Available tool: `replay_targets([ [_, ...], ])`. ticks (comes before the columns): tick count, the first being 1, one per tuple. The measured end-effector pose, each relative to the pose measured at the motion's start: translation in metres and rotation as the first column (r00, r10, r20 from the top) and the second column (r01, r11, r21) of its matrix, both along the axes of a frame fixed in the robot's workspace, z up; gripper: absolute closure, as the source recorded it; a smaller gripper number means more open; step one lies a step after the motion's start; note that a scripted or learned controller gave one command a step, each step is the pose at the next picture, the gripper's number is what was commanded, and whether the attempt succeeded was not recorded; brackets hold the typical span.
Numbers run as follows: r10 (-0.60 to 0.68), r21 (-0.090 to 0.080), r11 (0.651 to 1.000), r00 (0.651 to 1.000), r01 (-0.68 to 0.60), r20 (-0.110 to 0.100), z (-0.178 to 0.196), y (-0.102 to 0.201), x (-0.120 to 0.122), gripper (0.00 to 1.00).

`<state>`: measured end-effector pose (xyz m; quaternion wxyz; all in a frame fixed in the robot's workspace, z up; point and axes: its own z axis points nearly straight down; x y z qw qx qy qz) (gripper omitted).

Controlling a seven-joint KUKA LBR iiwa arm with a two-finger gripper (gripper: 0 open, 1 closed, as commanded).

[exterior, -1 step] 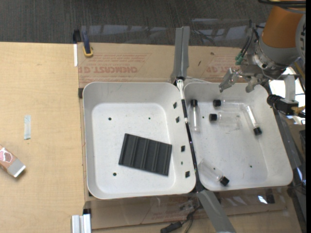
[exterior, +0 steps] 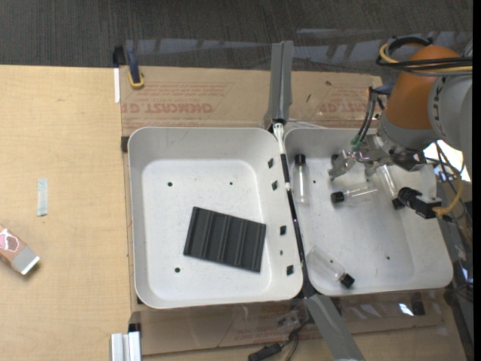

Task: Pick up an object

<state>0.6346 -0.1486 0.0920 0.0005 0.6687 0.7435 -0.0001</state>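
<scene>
In the right bin (exterior: 421, 269) lie three clear vials with black caps. One vial (exterior: 301, 179) rests along the bin's left wall, a second vial (exterior: 353, 195) lies in the middle, and a third vial (exterior: 331, 266) sits near the front left corner. My gripper (exterior: 358, 161) hangs low over the back of the right bin, just above and behind the middle vial. Nothing visibly sits in its grasp. A black ribbed rectangular pad (exterior: 225, 238) lies flat in the left bin (exterior: 150, 171).
The grey arm with its orange band (exterior: 409, 96) reaches in from the upper right. A divider rail (exterior: 279, 89) runs between the bins. On the wooden bench to the left lie a small grey strip (exterior: 42, 198) and a red and white packet (exterior: 16, 251).
</scene>
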Motion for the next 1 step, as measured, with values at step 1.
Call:
replay_targets([
  [1,-0.004,0.0,1.0,1.0,0.004,0.0,0.0089,-0.0017,-0.0003,1.0],
])
